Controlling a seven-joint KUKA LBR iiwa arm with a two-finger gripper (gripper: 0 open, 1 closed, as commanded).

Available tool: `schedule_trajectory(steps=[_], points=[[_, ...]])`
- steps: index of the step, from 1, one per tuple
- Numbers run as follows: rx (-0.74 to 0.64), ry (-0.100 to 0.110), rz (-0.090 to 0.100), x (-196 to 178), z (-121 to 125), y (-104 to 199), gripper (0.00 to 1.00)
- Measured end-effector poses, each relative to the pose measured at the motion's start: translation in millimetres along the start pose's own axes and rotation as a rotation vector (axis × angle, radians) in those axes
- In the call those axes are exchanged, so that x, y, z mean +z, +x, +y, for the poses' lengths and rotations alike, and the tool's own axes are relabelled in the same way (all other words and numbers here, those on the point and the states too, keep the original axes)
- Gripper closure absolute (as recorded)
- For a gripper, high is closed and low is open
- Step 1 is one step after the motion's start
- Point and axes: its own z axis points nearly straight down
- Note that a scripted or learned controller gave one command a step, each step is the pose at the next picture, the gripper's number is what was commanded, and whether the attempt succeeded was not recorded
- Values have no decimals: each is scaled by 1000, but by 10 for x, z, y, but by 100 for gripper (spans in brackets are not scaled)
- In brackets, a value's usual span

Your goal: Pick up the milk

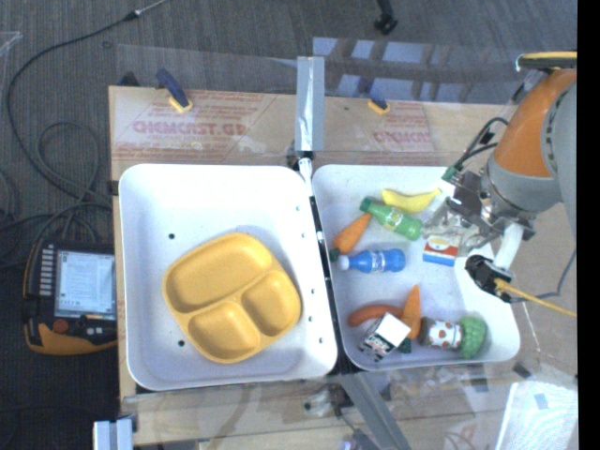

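Yellow tray (pixel 233 294) in left bin (pixel 150 195); 2 carrots, bottles right.

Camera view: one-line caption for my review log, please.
Gripper hovers above the milk carton in the right bin; yellow tray sits in the left bin.

We see a yellow divided tray (pixel 232 294) in a white bin (pixel 141 251), a yellow banana (pixel 411 198), a green bottle (pixel 394 218), a blue-labelled bottle (pixel 375 262), two orange carrots (pixel 352 234), and a red, white and blue milk carton (pixel 441 249).
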Motion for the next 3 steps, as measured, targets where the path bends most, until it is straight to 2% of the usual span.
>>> schedule_trajectory(steps=[1,2,3], points=[[-473,-2,0,-371,401,-325,100],[-488,-24,1,712,716,160,100],[-261,-16,9,911,426,-271,100]])
